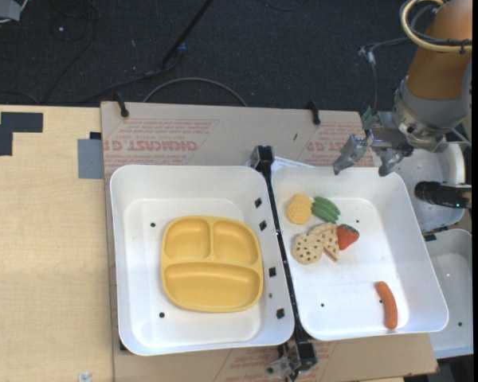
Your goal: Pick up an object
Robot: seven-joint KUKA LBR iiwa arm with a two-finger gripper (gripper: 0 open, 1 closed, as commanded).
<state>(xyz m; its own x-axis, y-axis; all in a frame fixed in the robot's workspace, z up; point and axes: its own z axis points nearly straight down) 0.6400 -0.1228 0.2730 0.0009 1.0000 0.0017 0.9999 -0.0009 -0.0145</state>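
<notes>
Camera view, looking down at a slant: we see the claw (370,156) hanging above the far rim of the right bin (418,237), its two fingers spread apart with nothing between them. The candidate objects lie in that bin: a yellow corn piece (299,208) touching a green pod (326,208), and just nearer a cookie (307,248), a cracker-like piece (328,240) and a strawberry (347,236) packed against one another; an orange sausage (387,304) lies well apart near the bin's near right corner. The left bin (123,237) holds a yellow divided tray (212,263). We judge the cluster to be the main hazard: fingers descending there could straddle two pieces, push them aside, or close on an edge and lose the grip. A descent from the present position might also strike the bin's far wall. The sausage, isolated, looks the safer target, though it lies close to the sloped corner. Both bins rest on a cardboard sheet (191,138) over a pale wooden tabletop (40,245); beyond lies dark carpet (223,38) crossed by cables (183,46).
</notes>
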